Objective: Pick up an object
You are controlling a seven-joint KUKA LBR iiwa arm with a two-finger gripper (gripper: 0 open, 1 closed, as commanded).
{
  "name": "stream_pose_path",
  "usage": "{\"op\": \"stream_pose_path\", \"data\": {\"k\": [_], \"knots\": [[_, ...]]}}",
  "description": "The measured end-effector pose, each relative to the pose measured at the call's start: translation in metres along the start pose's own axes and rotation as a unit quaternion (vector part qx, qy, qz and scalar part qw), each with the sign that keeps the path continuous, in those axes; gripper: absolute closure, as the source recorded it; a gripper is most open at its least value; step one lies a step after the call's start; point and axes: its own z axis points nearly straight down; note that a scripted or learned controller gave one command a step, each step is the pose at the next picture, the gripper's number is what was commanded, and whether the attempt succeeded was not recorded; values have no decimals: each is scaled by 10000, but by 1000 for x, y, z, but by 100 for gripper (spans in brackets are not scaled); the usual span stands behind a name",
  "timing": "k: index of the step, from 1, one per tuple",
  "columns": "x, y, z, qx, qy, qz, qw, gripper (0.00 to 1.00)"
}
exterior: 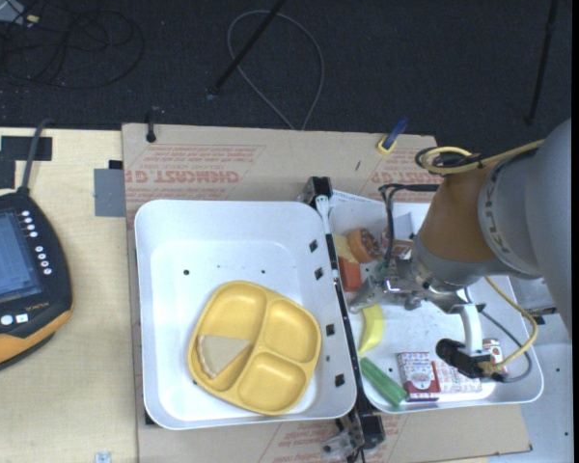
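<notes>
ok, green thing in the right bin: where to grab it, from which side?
Grip the green thing across its narrow width near the middle, coming straight down from above. It lies flat and long, slanting toward the bin's front edge, its right end close to the red packet, so I'd turn the fingers across its long axis.
</notes>
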Motion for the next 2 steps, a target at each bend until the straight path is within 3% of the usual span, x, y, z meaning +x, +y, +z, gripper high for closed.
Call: {"op": "stream_pose_path", "data": {"k": [1, 2], "knots": [[-60, -5, -6, -15, -10, -9, 10000, 0], [-15, 73, -5, 94, -6, -78, 9999, 0]]}}
